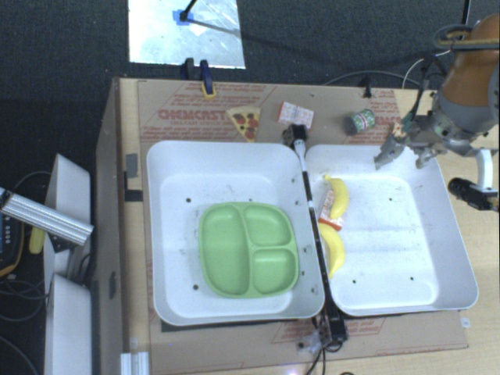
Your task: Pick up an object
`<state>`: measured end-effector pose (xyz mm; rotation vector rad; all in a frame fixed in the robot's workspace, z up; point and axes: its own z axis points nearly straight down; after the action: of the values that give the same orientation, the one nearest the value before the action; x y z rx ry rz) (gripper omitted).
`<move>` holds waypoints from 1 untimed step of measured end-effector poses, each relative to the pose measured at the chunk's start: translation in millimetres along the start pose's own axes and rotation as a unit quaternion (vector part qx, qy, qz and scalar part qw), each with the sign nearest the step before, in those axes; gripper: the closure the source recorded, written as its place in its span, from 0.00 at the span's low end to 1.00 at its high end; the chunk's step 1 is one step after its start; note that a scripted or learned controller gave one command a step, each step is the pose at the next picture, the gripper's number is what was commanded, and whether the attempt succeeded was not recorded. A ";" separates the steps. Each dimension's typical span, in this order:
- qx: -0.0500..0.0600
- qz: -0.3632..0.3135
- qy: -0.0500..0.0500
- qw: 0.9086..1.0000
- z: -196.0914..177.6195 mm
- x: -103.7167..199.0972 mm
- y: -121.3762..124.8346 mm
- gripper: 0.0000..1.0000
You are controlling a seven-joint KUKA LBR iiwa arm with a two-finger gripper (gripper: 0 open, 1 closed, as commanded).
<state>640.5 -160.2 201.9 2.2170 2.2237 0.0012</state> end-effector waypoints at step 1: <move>0.001 -0.001 0.001 1.000 95.0 57.0 11.5 0.00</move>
<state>652.0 -103.1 106.9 2.2177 2.2277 0.0005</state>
